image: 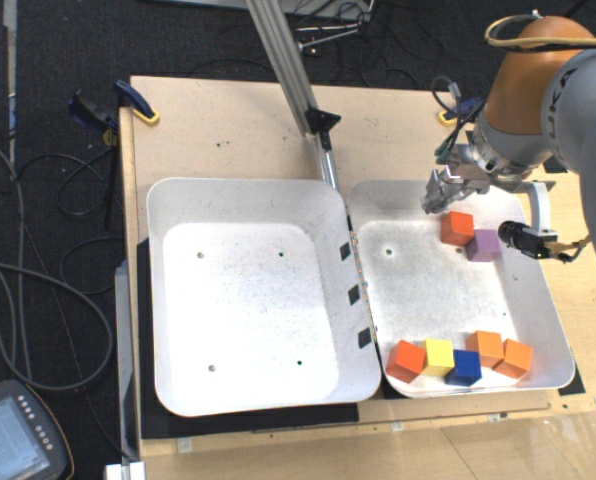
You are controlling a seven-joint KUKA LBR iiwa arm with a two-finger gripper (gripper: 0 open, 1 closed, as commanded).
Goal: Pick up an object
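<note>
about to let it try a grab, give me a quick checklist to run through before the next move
1. Gripper above the right bin: ok.
2. Gripper over a block: not ok; it sits just left of the orange block.
3. Finger opening: cannot tell.
4. Room around target: not ok; purple block touches the orange one.
5. Other blocks out of the way: ok; the cluster lies at the near edge.

Open floor mid right bin (418, 298); blocks (460, 356) along near wall.
</note>
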